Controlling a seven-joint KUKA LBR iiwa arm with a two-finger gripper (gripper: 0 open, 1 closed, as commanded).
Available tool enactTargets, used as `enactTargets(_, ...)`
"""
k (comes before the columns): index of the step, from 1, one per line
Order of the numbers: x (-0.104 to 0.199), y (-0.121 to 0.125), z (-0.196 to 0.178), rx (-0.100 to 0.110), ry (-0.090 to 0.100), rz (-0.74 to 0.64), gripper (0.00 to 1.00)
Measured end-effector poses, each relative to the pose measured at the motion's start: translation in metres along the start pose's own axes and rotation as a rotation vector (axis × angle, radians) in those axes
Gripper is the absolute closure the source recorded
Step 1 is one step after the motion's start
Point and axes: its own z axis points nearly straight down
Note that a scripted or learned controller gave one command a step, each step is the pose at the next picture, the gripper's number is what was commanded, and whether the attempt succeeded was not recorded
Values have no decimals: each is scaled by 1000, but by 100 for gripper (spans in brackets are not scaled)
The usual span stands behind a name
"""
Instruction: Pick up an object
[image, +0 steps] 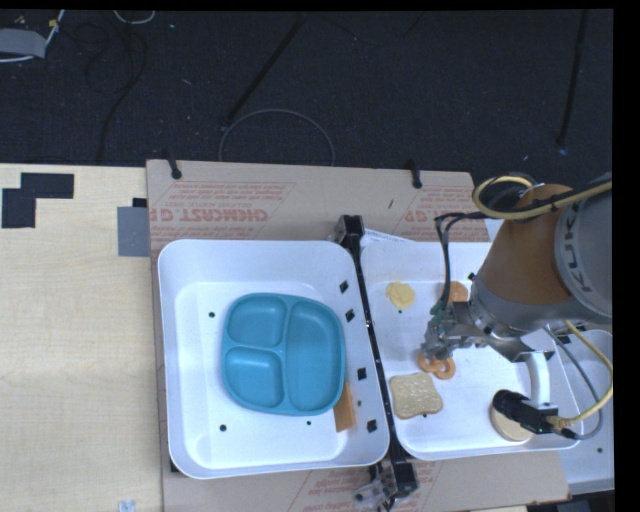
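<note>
Gripper (438, 345) on the grey arm with the orange band is my starting point. It hangs low inside the shallow white bin on the view's right (470, 428), and from my screen I cannot tell whether it is wide, narrow or closed on anything.

Directly under its tip, on the side nearer the camera, a small orange pretzel-shaped ring (441, 368) lies flat on the bin floor. Tip and ring overlap in my view, but I cannot tell whether they touch. Next out, nearer the camera and a little to the gripper's view-left, is a pale brown square slice of toast (415, 396), close to the ring but apart from it.

On the gripper's far side a small round orange piece (457, 292) peeks out beside the arm. To the view-left of that lies a small pale yellow chip (401, 295).

Further out, across the black divider (362, 310), the second shallow white bin (190, 300) holds a thin brown wedge (344, 409) just beside the divider. Farthest from the gripper is a teal-blue plastic divided plate (283, 352), resting flat.
</note>
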Motion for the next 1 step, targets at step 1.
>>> enactTargets(1,3,7,-61,-4,0,-2,100)
